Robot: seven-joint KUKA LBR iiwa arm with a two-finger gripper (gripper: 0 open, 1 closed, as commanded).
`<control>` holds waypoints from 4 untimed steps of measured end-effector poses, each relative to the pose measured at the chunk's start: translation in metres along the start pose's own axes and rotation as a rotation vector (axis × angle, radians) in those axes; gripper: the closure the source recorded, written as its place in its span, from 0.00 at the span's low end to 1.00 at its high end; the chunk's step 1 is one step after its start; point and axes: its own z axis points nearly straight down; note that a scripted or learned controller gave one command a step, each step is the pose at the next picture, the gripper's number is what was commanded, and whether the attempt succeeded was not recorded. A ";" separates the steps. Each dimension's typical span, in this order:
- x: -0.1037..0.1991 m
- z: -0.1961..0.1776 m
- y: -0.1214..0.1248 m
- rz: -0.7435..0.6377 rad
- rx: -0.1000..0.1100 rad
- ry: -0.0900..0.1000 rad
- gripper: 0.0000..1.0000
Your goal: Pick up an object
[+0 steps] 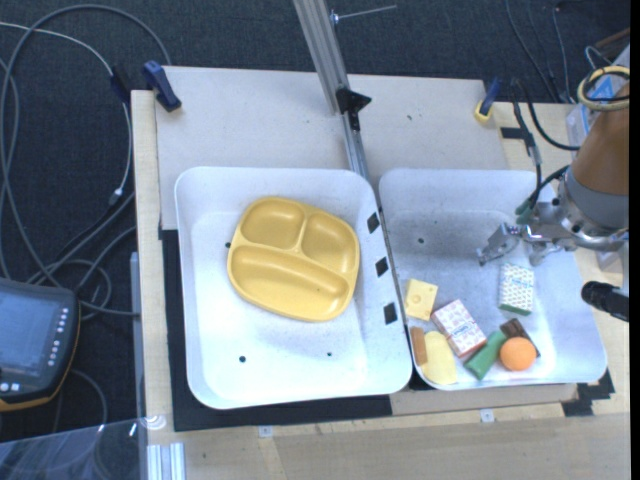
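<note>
My gripper [516,244] hangs over the upper right part of the right bin [440,203], fingers spread open with nothing between them. Just below it lies a white packet with green specks [517,288], apart from the fingers. Along the bin's front lie a yellow cheese wedge [421,298], a red and white box [458,326], a pale yellow oblong piece [438,358], a green block [485,356], a brown piece [513,328] and an orange ball [517,354].
The left bin [210,348] holds a yellow divided plate [295,258]. A metal pole [325,38] slants up from between the bins. Cables and a pendant [30,343] lie off the bench at left.
</note>
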 end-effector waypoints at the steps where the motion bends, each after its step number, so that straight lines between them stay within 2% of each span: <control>1: -0.007 0.057 0.001 0.001 -0.011 -0.004 0.00; 2: -0.007 0.042 0.003 -0.001 -0.018 -0.005 1.00; 3: -0.008 -0.023 0.004 0.000 -0.013 -0.005 1.00; 4: -0.007 -0.050 0.005 0.000 -0.011 -0.004 1.00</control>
